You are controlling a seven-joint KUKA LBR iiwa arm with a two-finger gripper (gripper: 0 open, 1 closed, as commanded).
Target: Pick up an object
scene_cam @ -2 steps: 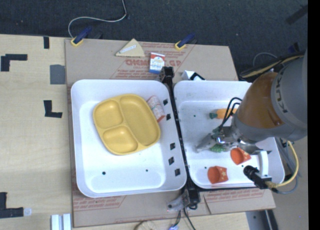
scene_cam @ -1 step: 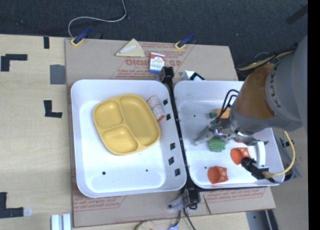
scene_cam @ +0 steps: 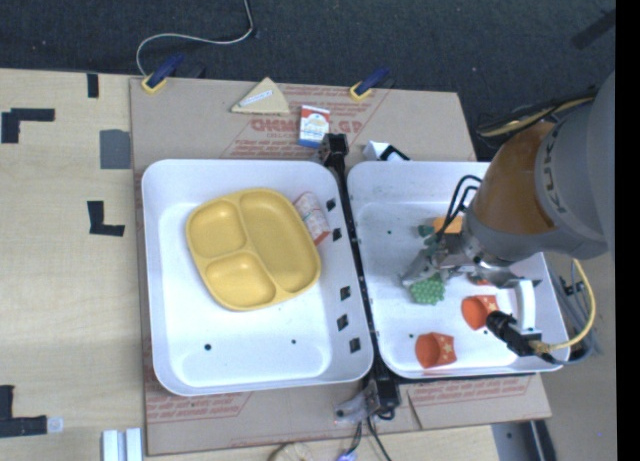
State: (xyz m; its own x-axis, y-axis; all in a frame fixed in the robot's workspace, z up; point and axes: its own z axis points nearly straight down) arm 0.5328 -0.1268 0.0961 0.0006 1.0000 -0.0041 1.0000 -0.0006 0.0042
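Closest to the camera stood the grey arm [scene_cam: 560, 179], its orange band [scene_cam: 510, 199] hanging over the right bin [scene_cam: 390, 189]. Below it the tool [scene_cam: 432, 267] sat low in the middle of that bin, right against a green bumpy object [scene_cam: 428, 291]; whether it was wide, narrow or gripping anything could not be told, since the wrist covered it. Two orange objects, one [scene_cam: 435, 349] by the bin's near edge and one [scene_cam: 478, 310] toward its right edge, lay just beside the green one. The left bin [scene_cam: 160, 249] carried a yellow divided plate [scene_cam: 252, 247], with a small wrapped item [scene_cam: 314, 217] at the plate's far right corner.

The green object seemed the likely target. My worry was a glancing grip: if the tool closed off-centre, the rounded thing could squirt out sideways toward the orange pieces, or the tool could catch two items and drop both on lifting.
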